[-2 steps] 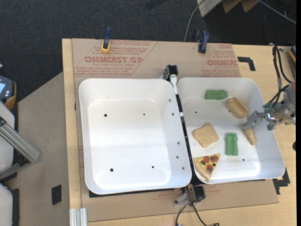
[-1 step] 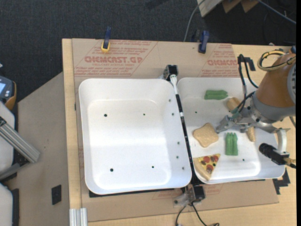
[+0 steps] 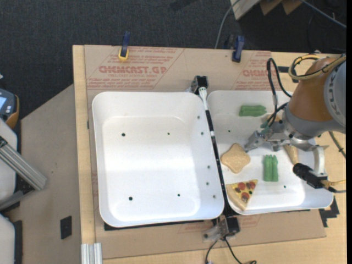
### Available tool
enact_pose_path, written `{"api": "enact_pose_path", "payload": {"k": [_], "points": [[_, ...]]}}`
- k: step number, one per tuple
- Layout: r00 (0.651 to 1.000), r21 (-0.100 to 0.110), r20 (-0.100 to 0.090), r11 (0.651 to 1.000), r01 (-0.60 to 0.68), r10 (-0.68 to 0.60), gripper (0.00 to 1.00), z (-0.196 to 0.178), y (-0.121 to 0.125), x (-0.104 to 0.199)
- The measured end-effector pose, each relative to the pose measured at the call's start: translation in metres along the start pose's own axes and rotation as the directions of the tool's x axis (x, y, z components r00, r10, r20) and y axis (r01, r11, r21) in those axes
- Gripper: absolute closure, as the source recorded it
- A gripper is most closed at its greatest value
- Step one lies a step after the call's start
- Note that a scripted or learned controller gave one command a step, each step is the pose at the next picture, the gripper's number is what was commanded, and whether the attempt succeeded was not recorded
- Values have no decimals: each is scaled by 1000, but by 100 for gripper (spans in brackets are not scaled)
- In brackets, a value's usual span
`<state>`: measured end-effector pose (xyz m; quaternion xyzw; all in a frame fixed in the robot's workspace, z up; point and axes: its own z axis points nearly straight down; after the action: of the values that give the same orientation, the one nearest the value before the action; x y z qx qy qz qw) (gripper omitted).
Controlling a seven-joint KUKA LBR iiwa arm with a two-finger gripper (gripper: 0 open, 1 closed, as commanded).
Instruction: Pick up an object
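Arm (image 3: 316, 100) is reaching in from the right, hanging over the right bin (image 3: 286, 199). Gripper (image 3: 269, 139) is sitting low near the bin's middle; can't tell if it's released or clenched, and nothing is showing in its grasp. Tan bread-like piece (image 3: 235, 159) is lying just left and below the gripper, close but apart. Upright green block (image 3: 270, 168) is lying just below it. Second green block (image 3: 252, 111) is lying above, near the bin's far edge. Pizza slice (image 3: 242, 193) is resting at the bin's near-left corner, farther off. Left bin (image 3: 104, 147) is sitting beside.
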<state>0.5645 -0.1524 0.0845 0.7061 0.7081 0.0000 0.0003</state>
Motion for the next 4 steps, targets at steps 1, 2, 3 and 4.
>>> {"api": "enact_pose_path", "payload": {"k": [1, 2, 3, 4], "points": [[1000, -4, 0, 1000, 1, -1, 0, -48, -9, 34], [1000, 2, -1, 1000, -5, 5, 0, -85, -43, 19], [1000, 4, -7, 1000, 8, -8, 0, -101, -80, 127], [1000, 4, -3, 1000, 2, -2, 0, -100, -85, 168]]}}
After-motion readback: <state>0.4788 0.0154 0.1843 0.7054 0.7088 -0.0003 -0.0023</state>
